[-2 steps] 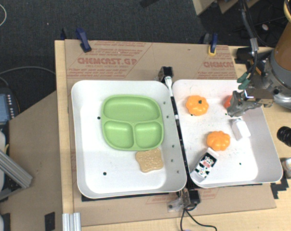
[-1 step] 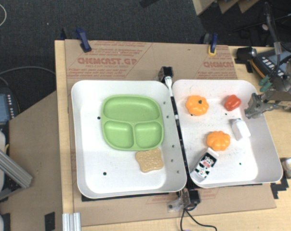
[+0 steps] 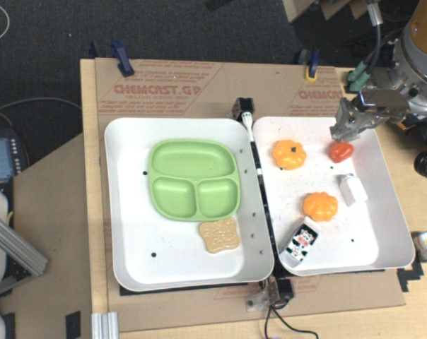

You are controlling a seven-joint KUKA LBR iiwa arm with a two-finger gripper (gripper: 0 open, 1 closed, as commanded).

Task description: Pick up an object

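So the pincer (image 3: 346, 134) is hanging over the far corner of the right bin (image 3: 383, 249), can't tell its state from here. Small red object (image 3: 341, 151) sits right underneath, touching or almost. Orange pumpkin (image 3: 289, 155) is just to its left, a second pumpkin (image 3: 319, 206) and grey block (image 3: 351, 189) nearer the camera.

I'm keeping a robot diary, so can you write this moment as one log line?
gripper low in right bin | just above red object | hold not confirmed | green tray in left bin
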